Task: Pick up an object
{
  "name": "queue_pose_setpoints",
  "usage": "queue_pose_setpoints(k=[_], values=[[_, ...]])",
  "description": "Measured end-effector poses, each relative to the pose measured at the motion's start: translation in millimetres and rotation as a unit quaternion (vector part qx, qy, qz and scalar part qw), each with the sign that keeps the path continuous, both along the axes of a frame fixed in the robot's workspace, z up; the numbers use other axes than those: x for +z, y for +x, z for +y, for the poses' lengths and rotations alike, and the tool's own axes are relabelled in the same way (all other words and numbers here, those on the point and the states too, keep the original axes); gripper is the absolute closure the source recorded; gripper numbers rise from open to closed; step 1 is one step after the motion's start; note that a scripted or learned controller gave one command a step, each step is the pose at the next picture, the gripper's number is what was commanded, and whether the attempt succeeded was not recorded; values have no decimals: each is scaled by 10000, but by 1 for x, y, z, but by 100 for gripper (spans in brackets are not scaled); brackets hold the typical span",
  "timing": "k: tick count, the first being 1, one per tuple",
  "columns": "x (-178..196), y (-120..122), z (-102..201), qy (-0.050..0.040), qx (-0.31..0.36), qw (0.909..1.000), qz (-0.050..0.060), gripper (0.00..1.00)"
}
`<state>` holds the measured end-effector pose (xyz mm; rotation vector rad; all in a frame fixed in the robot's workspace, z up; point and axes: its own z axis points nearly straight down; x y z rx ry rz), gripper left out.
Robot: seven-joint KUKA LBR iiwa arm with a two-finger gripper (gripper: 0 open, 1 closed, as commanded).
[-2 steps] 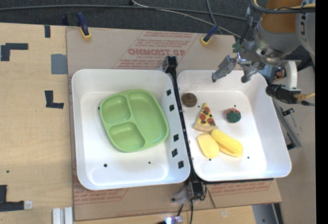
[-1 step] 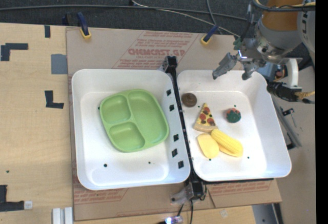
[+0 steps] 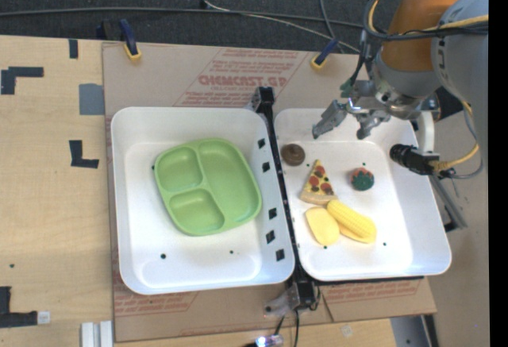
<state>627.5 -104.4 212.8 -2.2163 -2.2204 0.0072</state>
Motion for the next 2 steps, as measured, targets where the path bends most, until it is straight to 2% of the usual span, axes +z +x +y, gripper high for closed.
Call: queue_pose_setpoints(k=[1,2], values=[[-64,-1,-3,-2,-4,10000,2,0],[-109,-6,-3,-2,-3,10000,-6,0]])
